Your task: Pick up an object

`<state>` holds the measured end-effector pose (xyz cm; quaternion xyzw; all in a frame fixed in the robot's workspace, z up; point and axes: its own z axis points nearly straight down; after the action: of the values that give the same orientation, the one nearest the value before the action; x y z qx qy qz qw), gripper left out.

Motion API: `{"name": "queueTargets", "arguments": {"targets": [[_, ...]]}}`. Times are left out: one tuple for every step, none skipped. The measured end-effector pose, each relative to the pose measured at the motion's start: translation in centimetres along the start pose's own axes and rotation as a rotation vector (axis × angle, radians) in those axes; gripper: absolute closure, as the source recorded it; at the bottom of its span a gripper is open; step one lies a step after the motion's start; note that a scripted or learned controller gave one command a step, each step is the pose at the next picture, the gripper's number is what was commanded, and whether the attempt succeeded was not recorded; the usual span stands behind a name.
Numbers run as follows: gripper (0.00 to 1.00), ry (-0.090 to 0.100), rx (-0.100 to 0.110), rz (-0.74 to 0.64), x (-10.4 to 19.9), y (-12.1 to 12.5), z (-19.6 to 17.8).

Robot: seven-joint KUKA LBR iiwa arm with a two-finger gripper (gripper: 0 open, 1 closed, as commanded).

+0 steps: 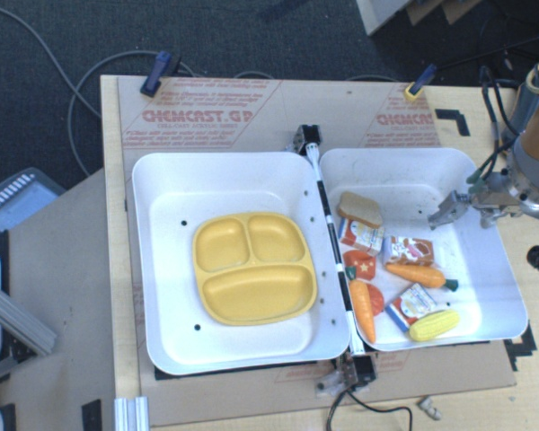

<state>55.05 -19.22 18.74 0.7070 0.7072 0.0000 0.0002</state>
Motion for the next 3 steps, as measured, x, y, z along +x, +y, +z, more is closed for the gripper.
{"name": "queueTargets", "arguments": {"targets": [[0.0, 0.002, 0.003, -0.001, 3.9, -1.1, 2.7], [0.0, -0.003, -0.013, 0.002, 4.0, -1.1, 8.3], [0.0, -0.013, -0.03, 0.006, 7.8, 2.0, 8.8]]}}
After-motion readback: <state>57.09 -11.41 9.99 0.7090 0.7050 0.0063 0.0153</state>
